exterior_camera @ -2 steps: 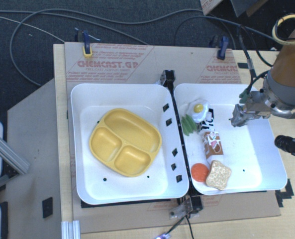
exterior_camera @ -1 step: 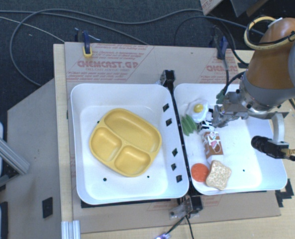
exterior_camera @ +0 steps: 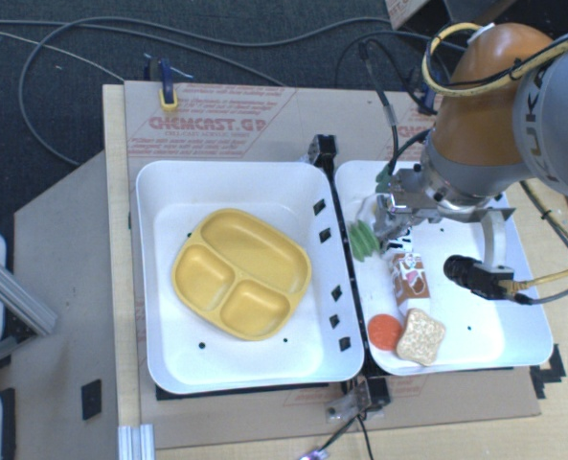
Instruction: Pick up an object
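Observation:
My gripper (exterior_camera: pixel 391 220) reaches down into the right bin (exterior_camera: pixel 528 338) near its left wall, beneath the grey and orange wrist. A green object (exterior_camera: pixel 363 241) lies just left of the fingertips, against the bin's left wall. A small brown and white packet (exterior_camera: pixel 410 278) lies just below the gripper. Farther toward the front sit an orange disc (exterior_camera: pixel 385 331) and a tan cracker-like square (exterior_camera: pixel 420 336). I see nothing clearly held between the fingers.
The left bin (exterior_camera: pixel 159 266) holds a yellow three-compartment plate (exterior_camera: pixel 242 272). A black divider with clips (exterior_camera: pixel 333 247) runs between the bins. A black cylindrical part with cables (exterior_camera: pixel 475 276) hangs over the right bin. A blue and yellow clamp (exterior_camera: pixel 168 81) sits at the board's back edge.

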Action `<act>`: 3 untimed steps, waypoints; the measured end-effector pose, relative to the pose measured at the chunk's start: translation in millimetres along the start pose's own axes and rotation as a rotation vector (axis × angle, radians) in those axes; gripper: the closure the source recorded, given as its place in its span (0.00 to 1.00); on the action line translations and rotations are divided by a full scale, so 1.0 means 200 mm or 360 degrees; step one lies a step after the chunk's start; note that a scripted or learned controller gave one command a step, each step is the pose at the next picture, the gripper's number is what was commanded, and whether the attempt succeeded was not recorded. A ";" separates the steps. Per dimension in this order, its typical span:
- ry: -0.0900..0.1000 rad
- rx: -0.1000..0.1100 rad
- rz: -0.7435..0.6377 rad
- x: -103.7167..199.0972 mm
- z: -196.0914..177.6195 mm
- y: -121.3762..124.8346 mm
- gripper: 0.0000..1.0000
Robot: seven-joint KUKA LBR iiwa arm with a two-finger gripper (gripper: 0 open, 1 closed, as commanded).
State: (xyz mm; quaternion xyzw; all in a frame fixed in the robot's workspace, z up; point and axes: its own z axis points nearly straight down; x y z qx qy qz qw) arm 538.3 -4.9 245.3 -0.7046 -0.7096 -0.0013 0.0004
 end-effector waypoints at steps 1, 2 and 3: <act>-0.0001 0.0001 0.0001 0.26 0.06 0.08 1.00; -0.0001 0.0001 0.0003 0.48 0.09 0.12 1.00; -0.0003 0.0002 0.0009 0.47 0.09 0.12 0.00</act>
